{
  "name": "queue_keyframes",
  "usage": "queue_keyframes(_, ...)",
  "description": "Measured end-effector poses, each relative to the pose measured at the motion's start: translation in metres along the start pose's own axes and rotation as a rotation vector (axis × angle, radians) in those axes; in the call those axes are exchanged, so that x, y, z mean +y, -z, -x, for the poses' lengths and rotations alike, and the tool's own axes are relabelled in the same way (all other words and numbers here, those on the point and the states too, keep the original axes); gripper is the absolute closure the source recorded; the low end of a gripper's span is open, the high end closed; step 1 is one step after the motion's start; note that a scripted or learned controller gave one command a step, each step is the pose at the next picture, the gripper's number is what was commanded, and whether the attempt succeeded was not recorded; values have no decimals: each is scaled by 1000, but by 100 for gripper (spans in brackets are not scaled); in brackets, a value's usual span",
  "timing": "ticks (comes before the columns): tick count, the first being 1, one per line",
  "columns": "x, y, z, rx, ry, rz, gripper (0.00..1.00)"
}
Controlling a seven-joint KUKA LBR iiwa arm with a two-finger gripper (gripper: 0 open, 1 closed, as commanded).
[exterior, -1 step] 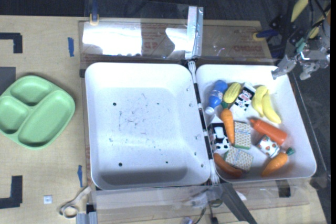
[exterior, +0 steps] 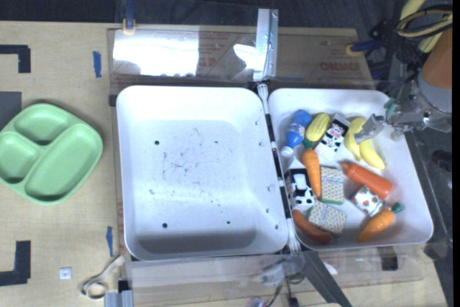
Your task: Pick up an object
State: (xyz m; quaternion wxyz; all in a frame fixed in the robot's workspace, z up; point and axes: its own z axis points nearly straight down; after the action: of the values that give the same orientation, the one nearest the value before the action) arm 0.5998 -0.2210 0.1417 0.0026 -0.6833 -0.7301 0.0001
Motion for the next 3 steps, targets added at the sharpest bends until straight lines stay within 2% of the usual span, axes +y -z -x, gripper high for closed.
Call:
queue_keyframes(1, 8, -34, -5, 4, 77, 9, 0)
queue_keyframes(2, 17, -54, -8, 7, 179, 9, 0)
queue_keyframes(3, 16, -46, -5, 2, 175, 7, 100)
